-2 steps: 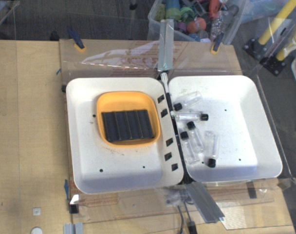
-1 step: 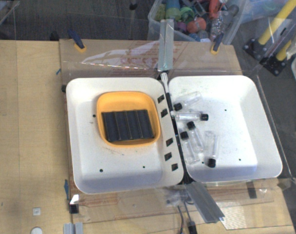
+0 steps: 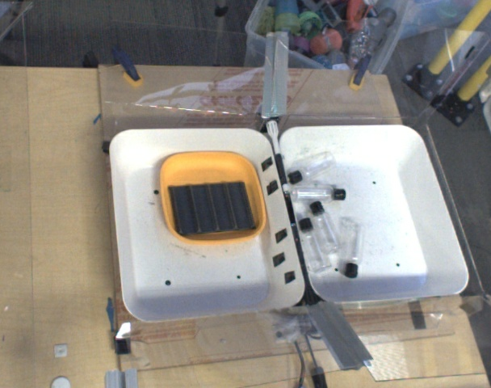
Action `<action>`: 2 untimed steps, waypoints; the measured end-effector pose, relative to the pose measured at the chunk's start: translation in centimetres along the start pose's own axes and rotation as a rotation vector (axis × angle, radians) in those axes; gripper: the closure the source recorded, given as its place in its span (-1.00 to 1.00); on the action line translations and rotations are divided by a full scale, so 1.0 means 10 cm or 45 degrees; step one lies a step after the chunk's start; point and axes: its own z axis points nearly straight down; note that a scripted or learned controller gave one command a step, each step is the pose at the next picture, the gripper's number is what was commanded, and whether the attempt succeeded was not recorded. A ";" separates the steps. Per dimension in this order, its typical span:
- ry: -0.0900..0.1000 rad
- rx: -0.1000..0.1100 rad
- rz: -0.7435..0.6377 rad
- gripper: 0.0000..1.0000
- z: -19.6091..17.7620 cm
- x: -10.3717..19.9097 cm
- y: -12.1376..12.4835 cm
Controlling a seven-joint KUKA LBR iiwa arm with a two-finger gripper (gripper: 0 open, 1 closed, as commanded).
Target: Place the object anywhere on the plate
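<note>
Already the black ribbed slab point(image 3: 211, 208) lies flat on the orange plate point(image 3: 209, 162), well inside the rim and filling most of its middle. The plate itself sits in the left bin point(image 3: 132, 217), toward that bin's far edge and nearer its right wall than its left. If the slab is the object meant, then by my reading the placing step is done and nothing is left but to leave it be. The right bin point(image 3: 423, 217) holds a loose scatter of clear vials point(image 3: 316, 193) with black caps. They lie on their sides along the bin's left wall, some touching one another, from near the far-left corner down toward the near-left corner. If one of these is the object instead, the task stands at its very start. The next move would then call for a descent over a single vial that lies a little apart from its neighbours, a grip across its narrow body, and a lift over the divider between the bins to the plate. Clear, round and smooth, such a vial would likely roll or slip under a poor grip. As for the claw, I cannot tell whether it is apart or together.
</note>
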 end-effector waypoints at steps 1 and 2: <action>-0.001 -0.001 -0.307 1.00 0.00 0.00 0.00; -0.002 -0.005 -0.348 1.00 0.00 -0.01 0.01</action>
